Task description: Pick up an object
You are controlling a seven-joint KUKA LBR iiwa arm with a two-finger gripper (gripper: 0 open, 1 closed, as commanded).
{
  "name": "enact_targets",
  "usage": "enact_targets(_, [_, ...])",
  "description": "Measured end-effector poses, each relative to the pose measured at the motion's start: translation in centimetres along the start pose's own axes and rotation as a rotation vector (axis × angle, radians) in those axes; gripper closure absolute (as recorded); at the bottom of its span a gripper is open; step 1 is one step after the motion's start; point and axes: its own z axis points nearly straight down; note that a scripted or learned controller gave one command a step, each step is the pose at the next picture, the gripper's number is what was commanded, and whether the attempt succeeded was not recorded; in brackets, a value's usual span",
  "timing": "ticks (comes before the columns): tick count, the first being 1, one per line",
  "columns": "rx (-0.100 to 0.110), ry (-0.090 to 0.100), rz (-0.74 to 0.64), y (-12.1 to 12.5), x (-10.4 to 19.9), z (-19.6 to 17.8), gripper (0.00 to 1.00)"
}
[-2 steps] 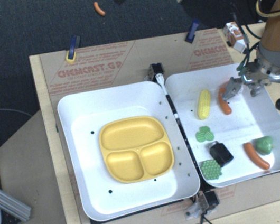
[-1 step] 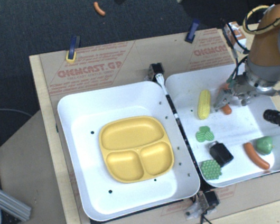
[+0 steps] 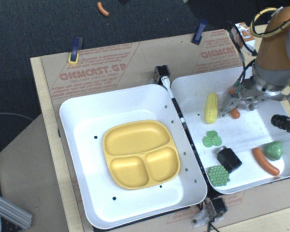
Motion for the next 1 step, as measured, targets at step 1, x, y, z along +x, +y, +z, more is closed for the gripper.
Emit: enact_targets(1, [-0.004,-0.001,0.000,0.09,-0.01,-1.16,1.00])
